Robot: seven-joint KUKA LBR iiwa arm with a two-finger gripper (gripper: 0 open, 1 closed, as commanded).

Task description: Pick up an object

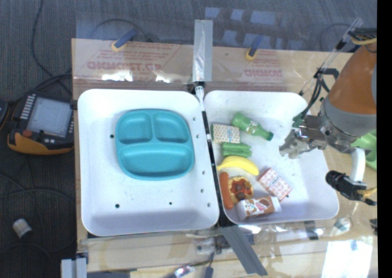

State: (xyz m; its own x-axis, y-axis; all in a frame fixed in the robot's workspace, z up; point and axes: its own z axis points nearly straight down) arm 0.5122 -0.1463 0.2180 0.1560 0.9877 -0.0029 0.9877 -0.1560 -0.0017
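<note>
The right bin (pixel 306 206) holds several toy foods along its left side: a green bottle (pixel 250 127), a small printed box (pixel 225 133), a green pod-like piece (pixel 236 149), a yellow banana (pixel 239 165), a hot dog (pixel 234 188), a pink checked packet (pixel 274 184) and a white-and-red bottle (pixel 257 207). My gripper (pixel 296 147) hangs over the right half of this bin, to the right of the green bottle and above the pink packet. Nothing shows between its fingers.
The left bin (pixel 98 209) carries a blue divided plate (pixel 155 143). A raised ridge (pixel 207 148) separates the two bins. The arm's grey body and orange band (pixel 355 93) stand over the right bin's right edge. A handheld controller (pixel 40 125) lies off the bench at left.
</note>
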